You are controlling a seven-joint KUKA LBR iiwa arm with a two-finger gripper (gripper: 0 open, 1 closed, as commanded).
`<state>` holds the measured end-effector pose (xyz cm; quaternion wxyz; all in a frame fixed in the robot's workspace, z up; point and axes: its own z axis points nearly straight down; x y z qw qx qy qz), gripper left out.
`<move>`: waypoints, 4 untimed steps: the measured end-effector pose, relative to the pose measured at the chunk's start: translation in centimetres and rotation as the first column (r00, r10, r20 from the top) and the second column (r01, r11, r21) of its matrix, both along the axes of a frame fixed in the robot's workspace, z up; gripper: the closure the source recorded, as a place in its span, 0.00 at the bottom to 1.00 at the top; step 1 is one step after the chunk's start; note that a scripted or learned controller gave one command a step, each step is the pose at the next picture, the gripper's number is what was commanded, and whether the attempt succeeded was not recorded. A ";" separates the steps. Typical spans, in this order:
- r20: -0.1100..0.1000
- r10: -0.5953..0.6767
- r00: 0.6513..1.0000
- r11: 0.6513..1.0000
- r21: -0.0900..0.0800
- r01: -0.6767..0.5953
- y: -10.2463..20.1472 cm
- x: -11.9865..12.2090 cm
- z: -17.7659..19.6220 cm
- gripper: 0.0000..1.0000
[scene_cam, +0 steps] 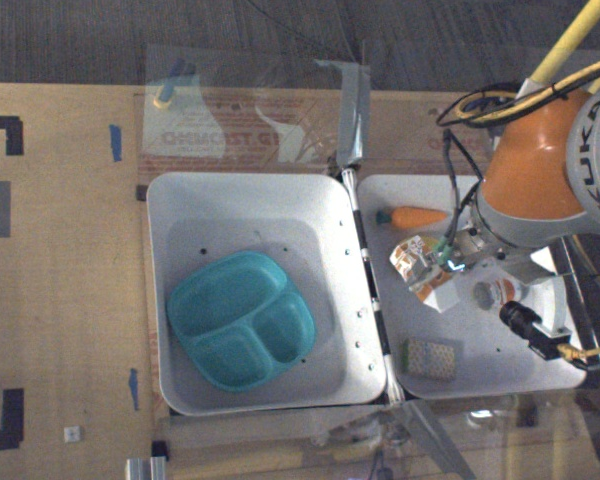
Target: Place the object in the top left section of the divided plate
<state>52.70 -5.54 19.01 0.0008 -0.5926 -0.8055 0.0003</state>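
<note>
Teal divided plate [241,318] flat in left bin [180,208].

the arm [580,158] bears dark letters on its grey casing at the right edge, seemingly "ku", cut off by the frame. faint mirrored lettering shows on the clear sheet [250,118] above the bins, too washed out to read.

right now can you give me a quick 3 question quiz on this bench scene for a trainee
1. True or false: the teal divided plate lies in the left bin.
2. Which bin is the gripper over? A) left B) right
3. Fill in: the orange carrot lies near the right bin's ____ edge, as the camera sees it.

Key: 1 true; 2 B; 3 top. The small packet sits beside the gripper; a grasp can't be confirmed.
</note>
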 end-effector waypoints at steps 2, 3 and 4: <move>-0.002 0.035 0.999 0.999 0.000 -0.035 12.8 -2.8 0.8 1.00; 0.001 0.128 0.992 0.992 -0.001 -0.128 21.1 -4.8 1.0 1.00; 0.001 0.127 0.992 0.992 -0.001 -0.127 21.1 -4.8 1.0 0.00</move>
